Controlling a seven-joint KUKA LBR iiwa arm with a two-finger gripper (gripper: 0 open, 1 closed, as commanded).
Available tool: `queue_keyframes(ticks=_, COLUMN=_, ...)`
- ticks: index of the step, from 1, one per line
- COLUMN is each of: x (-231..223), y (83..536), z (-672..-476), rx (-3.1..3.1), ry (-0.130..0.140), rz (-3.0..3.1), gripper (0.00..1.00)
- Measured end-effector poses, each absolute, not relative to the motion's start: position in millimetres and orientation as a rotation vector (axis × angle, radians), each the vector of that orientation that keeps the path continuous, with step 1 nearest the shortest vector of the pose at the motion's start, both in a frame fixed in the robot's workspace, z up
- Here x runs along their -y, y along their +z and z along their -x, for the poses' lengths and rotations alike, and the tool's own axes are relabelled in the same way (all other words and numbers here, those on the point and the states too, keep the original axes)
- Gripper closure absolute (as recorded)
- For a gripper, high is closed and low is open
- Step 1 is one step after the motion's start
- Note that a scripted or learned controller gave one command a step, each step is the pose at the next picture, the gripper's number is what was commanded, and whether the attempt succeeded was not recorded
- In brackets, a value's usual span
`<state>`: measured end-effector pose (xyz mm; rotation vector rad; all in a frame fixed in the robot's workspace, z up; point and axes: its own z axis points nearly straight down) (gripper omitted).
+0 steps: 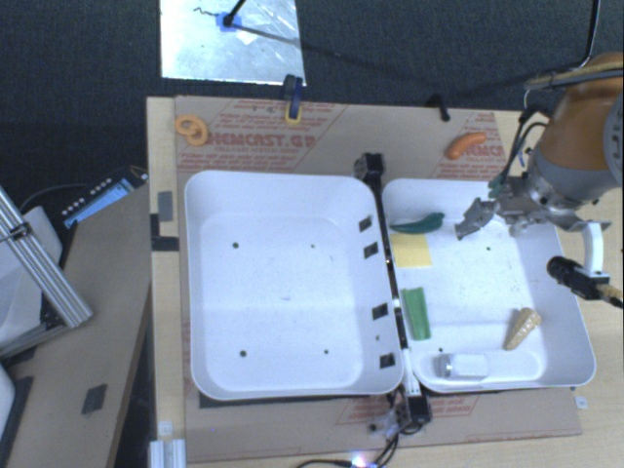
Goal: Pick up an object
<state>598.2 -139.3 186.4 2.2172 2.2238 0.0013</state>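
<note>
The pincer (475,218) hovers over the right bin (561,305) — whether spread or pressed together, I cannot tell. Near it lie a green pod (417,224) and yellow pad (410,252) — neither gripped.

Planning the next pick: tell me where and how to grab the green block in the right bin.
Grip the green block across its narrow width at mid-length, coming straight down from above. It lies flat, long axis running front to back, so its long sides give parallel faces. Its left side sits close to the bin wall, so a finger may have little room there. The gripper is over the bin's back part.
</note>
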Motion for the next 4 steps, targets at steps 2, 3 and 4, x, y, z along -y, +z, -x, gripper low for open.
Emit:
queue_keyframes(ticks=2, x=85, y=95, z=-582.5, rx=-2.224, ry=0.002, rz=-2.217, gripper=1.00)
queue_keyframes(ticks=3, x=76, y=343, z=-637.7, rx=-2.216, ry=0.022, rz=-2.200, gripper=1.00)
queue_keyframes(ticks=4, x=80, y=493, z=-628.6, rx=-2.215, ry=0.021, rz=-2.202, gripper=1.00)
